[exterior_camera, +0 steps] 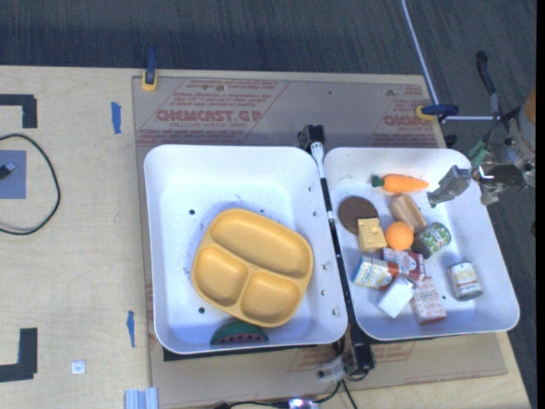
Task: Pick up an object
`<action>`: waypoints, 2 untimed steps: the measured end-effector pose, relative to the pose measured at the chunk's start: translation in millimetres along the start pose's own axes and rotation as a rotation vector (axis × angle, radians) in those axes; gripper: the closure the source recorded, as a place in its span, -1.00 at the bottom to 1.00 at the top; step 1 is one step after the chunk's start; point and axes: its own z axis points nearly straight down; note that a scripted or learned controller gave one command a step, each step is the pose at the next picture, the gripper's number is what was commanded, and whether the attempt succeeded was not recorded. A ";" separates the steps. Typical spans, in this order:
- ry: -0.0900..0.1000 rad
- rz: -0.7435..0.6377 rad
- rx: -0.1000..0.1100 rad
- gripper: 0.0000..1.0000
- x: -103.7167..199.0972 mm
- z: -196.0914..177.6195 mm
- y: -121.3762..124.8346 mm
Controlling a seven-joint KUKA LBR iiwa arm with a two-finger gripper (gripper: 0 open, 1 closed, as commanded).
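- Orange toy carrot with a green top (400, 182) is lying flat at the far side of the right shallow white bin (498, 267), long axis running left to right, green end pointing left, tip pointing right
- Grey two-finger gripper (449, 187) is hovering just right of the carrot's tip, apart from it, nothing between its fingers; whether they are spread or closed cannot be told
- Yellow three-compartment plastic plate (252, 266) is sitting in the left white bin (170, 177)
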 end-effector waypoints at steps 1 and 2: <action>0.000 0.002 0.001 -1.00 -9.3 161.2 -1.4; -0.004 0.002 -0.015 -1.00 25.1 187.3 -38.7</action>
